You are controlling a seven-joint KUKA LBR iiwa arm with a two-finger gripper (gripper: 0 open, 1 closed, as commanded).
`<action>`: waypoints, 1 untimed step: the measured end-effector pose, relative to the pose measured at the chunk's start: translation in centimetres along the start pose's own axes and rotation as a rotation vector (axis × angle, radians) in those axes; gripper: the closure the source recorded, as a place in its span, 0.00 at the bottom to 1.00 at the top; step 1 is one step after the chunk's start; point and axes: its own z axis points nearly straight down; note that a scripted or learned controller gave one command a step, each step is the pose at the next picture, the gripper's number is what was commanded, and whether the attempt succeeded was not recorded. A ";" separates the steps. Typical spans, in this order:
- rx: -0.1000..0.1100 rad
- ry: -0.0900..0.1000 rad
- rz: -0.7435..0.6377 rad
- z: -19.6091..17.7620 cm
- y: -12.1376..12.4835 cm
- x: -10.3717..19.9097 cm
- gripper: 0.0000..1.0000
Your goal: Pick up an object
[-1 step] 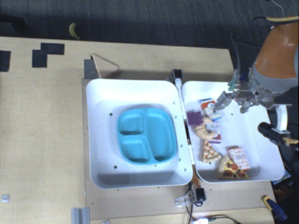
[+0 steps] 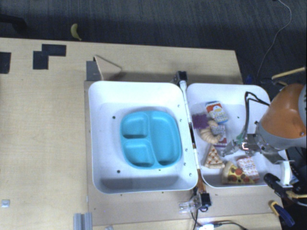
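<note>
My gripper (image 2: 238,145) sits at the right of the frame, low over the right bin (image 2: 256,92), its metal tip just above and right of the pizza slice toy (image 2: 213,158). From this slanted view I cannot tell how it is set, and I see nothing caught in it. My orange band (image 2: 286,116) and grey wrist fill the frame's right edge.

The things to pick lie crowded along the right bin's left and lower parts. A small carton (image 2: 217,112) with a red-and-white label is uppermost, a purple piece (image 2: 199,121) is left of it, and a pale croissant-like piece (image 2: 209,136) is below. A red patterned packet (image 2: 241,171) lies lowest.

In the left bin (image 2: 103,97) rests a blue divided tray (image 2: 150,138).
</note>
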 end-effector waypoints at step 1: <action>-0.007 0.000 -0.001 -1.2 0.3 0.1 1.00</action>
